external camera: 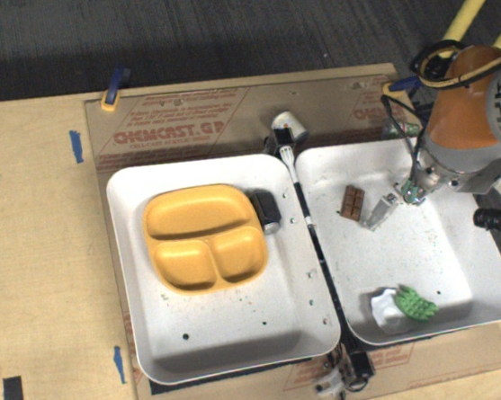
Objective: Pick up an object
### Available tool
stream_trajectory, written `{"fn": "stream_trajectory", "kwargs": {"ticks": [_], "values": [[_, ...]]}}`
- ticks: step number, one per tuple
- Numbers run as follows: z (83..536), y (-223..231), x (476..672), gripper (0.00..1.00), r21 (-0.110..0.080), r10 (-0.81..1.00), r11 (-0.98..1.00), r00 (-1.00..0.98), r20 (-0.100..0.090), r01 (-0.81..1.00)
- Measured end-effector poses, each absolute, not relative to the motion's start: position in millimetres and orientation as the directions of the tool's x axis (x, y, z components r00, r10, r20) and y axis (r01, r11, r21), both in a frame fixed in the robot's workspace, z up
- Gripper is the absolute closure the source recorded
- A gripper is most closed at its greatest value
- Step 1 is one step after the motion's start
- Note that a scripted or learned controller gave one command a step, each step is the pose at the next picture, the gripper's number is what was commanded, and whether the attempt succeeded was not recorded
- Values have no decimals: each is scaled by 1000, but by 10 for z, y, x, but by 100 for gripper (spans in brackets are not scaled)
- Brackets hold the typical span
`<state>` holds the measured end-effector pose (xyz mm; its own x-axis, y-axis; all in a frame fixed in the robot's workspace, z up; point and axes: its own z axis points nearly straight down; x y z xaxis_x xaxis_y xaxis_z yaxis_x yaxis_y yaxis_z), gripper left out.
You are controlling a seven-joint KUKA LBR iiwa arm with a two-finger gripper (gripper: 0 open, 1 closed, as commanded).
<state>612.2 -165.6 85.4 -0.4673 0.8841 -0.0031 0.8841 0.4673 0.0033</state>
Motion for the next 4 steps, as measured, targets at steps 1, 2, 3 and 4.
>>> {"fn": "stream_trajectory", "kwargs": {"ticks": [1,2,3,4], "values": [[852,-998,5486,0,0,924,381,-381,2,924],[854,-984,5876,0,3,900,436,-436,-1,900],[849,-1058,4789,0,0,936,353,-353,0,936],[850,-1058,4791,0,0,936,353,-353,0,936]]}}
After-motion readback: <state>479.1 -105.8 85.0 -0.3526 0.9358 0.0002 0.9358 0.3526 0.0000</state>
